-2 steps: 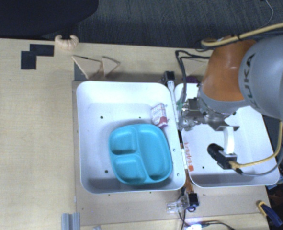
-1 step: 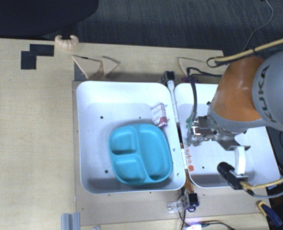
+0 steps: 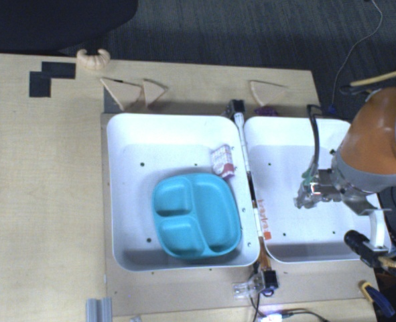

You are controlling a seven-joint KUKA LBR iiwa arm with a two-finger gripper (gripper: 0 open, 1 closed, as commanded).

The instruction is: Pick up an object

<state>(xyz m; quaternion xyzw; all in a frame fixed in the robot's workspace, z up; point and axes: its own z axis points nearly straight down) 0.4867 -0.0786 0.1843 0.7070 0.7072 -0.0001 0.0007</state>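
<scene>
Over the right bin (image 3: 278, 180) hangs the hand (image 3: 309, 194), grip state unclear; the blue tray (image 3: 196, 215) and small packet (image 3: 222, 160) lie leftward, across the divider

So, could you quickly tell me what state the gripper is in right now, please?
Gripper: over the right bin; whether it is open or closed cannot be told, and nothing is seen in it.
</scene>
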